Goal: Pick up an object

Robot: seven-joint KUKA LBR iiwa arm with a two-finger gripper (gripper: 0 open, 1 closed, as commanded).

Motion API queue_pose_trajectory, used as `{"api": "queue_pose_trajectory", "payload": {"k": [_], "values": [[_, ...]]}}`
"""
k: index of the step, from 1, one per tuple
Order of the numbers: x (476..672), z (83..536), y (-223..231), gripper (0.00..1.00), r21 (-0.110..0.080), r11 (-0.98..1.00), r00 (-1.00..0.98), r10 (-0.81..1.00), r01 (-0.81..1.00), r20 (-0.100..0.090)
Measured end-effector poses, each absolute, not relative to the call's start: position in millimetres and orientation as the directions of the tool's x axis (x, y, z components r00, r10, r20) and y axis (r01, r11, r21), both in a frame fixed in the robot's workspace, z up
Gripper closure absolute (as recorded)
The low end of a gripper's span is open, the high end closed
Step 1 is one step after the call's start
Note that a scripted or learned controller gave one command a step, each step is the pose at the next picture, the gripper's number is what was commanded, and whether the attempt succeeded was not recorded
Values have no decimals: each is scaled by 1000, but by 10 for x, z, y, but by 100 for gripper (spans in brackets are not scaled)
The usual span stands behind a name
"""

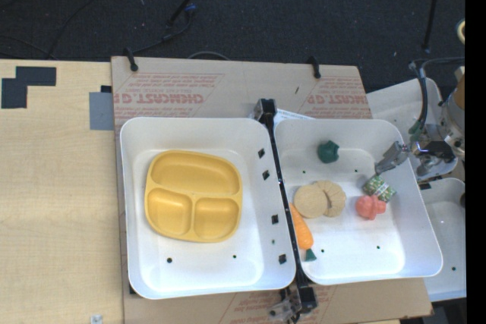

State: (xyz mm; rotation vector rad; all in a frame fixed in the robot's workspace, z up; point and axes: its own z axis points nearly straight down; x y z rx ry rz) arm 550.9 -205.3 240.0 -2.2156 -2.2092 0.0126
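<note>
Two white bins (137,163), fingers (392,156) near right rim, beside green-white object (378,188).

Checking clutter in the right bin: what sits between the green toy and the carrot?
The two tan round cookies, overlapping each other, lie between the green toy and the carrot in the camera view.

Divided plate (194,194) in left bin (137,239) — toy foods (320,199) in right bin (410,254), arm at right edge.

Small crumpled green-and-silver packet (378,188), tilted, near right wall of right bin (425,239); touching pink lumpy toy (370,207) just below. Dark green blob (328,152) further up, apart.
</note>
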Motion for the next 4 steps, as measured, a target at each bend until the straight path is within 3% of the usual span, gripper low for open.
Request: {"api": "queue_pose_trajectory", "payload": {"k": [1, 2, 3, 4], "values": [[5534, 2473, -2047, 0, -3, 0, 0, 1000, 1000, 1], [5566, 2036, -2032, 0, -6, 1, -1, 1000, 1000, 2], [5473, 1560, -2016, 0, -8, 0, 0, 1000, 1000, 3], [5538, 1196, -2055, 0, 16, -2, 2, 1000, 1000, -9]]}}
